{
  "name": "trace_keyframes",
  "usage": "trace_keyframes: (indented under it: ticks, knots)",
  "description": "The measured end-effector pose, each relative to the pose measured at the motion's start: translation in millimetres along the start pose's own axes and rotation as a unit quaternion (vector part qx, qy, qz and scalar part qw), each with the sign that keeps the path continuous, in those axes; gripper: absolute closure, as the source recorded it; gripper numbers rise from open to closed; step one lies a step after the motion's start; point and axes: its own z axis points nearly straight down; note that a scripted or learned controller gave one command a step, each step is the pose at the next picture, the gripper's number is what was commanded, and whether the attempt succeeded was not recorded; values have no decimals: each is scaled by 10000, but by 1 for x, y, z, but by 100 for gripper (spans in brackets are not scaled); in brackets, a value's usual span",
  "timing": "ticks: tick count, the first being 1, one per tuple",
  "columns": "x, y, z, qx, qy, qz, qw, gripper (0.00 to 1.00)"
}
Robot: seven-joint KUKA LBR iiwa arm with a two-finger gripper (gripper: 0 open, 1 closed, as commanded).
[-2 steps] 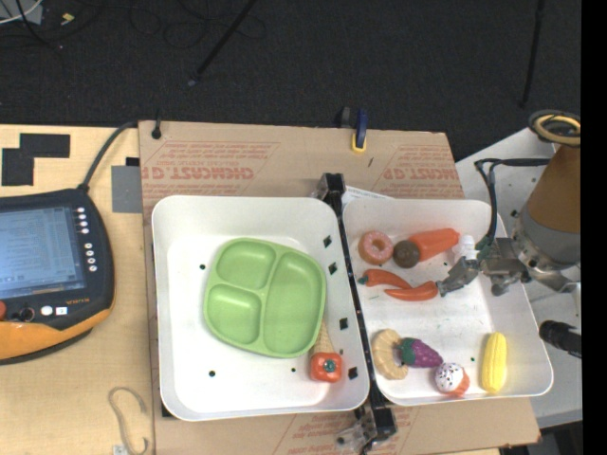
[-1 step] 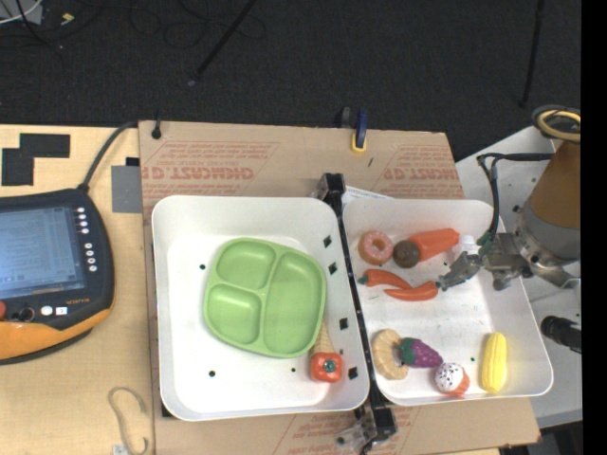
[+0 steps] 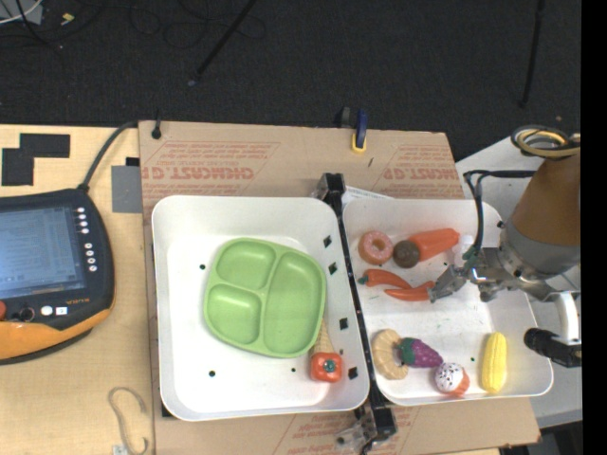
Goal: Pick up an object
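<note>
- Nearest edge, right bin [image 3: 541, 387]: a yellow corn cob [image 3: 493, 361], a red-and-white ball [image 3: 450, 378], a purple eggplant [image 3: 420, 354] and a pale ring [image 3: 387, 354] lie along the front wall.
- Left bin [image 3: 180, 349]: a green divided plate [image 3: 266, 297] sits at centre; a red tomato [image 3: 326, 367] rests at its near right corner.
- Mid right bin: the hand [image 3: 448, 285] hangs low — whether it is released or clenched cannot be told at this scale.
- Key relation: a red chili [image 3: 410, 294] lies just left of the hand, touching or nearly so, its long axis running left–right towards the hand; nothing is visibly grasped.
- Farther: a second chili [image 3: 384, 278], a brown ball [image 3: 407, 253], a carrot [image 3: 436, 243] and a pink doughnut [image 3: 376, 247].
- Far left of the desk [image 3: 57, 150]: a control pendant [image 3: 47, 263].
</note>
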Motion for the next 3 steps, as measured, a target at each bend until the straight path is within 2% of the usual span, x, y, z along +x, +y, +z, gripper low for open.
trace_keyframes:
  ticks: [1, 2, 3]
  knots:
    - [3, -1, 54, 5, 4, 0, 10000, 0]
    - [0, 0, 41, -12, 0, 24, 10000, 100]
    - [4, 2, -3, -41, -11, 6, 10000, 100]
